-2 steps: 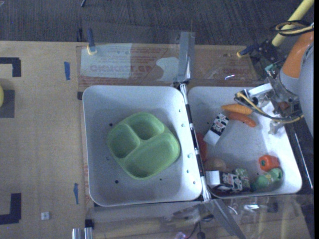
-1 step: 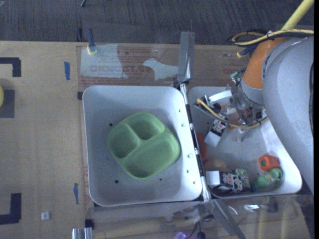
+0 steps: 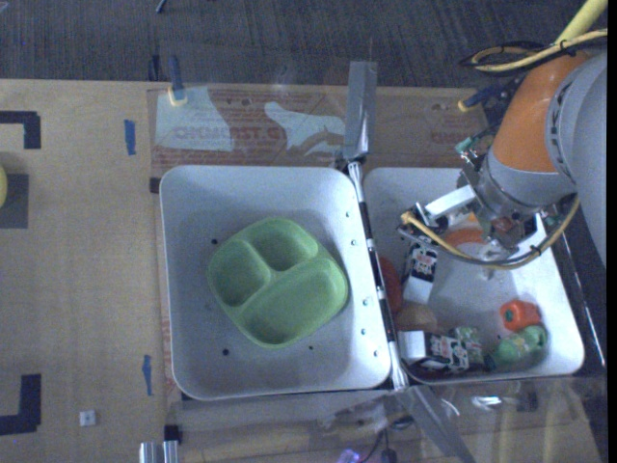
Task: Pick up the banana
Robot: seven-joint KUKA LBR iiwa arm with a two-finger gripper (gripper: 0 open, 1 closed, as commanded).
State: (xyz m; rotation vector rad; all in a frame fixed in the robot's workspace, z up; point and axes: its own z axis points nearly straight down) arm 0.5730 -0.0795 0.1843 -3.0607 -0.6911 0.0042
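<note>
My gripper (image 3: pixel 490 231) hangs over the upper middle of the right bin (image 3: pixel 569 350), under the grey wrist and its orange band. The arm covers the bin floor beneath it. Just left of the gripper an orange-red patch (image 3: pixel 467 236) peeks out from under it; what it belongs to is unclear. Below and left of the gripper stands a small white and black carton (image 3: pixel 420 264).
The right bin also holds a red thing (image 3: pixel 388 285) at its left wall, a brown round thing (image 3: pixel 416 315), a patterned box (image 3: pixel 453 348), a green thing (image 3: pixel 516 348) and an orange thing (image 3: pixel 519 313). A green divided plate (image 3: pixel 278 280) lies in the left bin (image 3: pixel 183 201).
</note>
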